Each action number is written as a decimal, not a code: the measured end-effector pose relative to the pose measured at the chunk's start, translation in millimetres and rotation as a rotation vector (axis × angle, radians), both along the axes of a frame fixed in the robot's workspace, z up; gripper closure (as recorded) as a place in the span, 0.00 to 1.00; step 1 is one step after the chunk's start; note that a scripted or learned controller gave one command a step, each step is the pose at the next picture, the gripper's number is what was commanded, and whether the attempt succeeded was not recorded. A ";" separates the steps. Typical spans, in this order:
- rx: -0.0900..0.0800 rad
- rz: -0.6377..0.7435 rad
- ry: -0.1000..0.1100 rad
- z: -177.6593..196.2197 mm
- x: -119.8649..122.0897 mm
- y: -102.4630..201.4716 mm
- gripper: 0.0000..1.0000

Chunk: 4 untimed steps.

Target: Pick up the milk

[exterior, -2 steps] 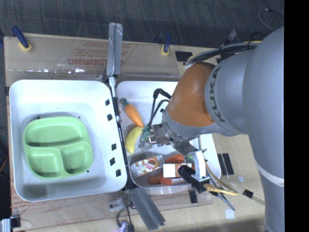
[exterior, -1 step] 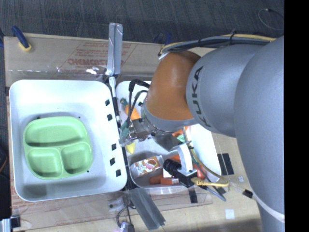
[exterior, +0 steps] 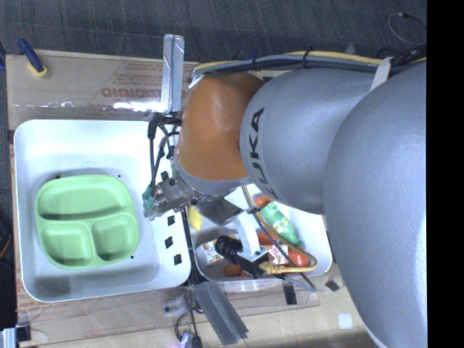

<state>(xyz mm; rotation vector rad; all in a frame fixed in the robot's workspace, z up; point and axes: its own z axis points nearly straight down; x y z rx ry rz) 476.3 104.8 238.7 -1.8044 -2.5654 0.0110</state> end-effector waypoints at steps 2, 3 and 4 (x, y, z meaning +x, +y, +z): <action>0.001 0.326 0.003 -41.3 -1.0 103.6 1.00; 0.002 0.447 0.001 -39.5 -1.0 107.2 1.00; 0.006 0.980 0.000 -29.9 1.1 102.9 1.00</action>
